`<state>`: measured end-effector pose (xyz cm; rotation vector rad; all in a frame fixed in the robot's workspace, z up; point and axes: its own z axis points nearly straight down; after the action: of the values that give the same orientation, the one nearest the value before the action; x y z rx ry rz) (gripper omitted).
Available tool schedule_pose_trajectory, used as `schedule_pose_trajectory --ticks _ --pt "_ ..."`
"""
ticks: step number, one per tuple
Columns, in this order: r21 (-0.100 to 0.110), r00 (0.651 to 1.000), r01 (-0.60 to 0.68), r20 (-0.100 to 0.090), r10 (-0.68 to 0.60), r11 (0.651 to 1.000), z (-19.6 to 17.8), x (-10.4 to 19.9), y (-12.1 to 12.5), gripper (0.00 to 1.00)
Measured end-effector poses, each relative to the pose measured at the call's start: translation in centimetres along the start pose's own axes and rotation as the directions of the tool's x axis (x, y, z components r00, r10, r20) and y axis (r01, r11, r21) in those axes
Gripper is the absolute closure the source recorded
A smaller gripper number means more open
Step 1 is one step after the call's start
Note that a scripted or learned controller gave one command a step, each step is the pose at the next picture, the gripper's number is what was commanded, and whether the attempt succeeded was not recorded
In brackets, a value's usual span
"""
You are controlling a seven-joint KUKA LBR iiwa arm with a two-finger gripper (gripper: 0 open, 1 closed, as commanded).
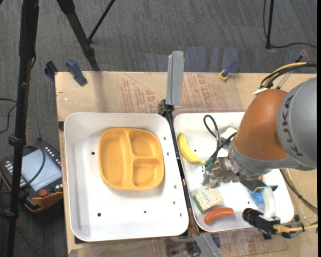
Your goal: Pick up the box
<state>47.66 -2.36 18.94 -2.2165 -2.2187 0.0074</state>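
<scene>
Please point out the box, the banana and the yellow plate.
box [209, 198], camera view, on its patterned top face.
banana [188, 149], camera view, on its middle.
yellow plate [112, 153], camera view, on its large left compartment.

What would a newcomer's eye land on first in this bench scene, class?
Probably the big grey and orange arm looming over the right bin, above a small patterned box, a banana and a red sausage. Next, the yellow divided plate lying alone in the left bin.
</scene>
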Motion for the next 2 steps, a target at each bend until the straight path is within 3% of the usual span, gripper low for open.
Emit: schedule_pose_trajectory --ticks 1,2 --pt "-0.002 0.948 0.317 0.002 -0.317 0.948 -5.5 1.3 0.1 1.0" --pt "-0.001 0.893 0.451 0.0 -0.451 0.893 0.5 -4.0 0.0 1.0"
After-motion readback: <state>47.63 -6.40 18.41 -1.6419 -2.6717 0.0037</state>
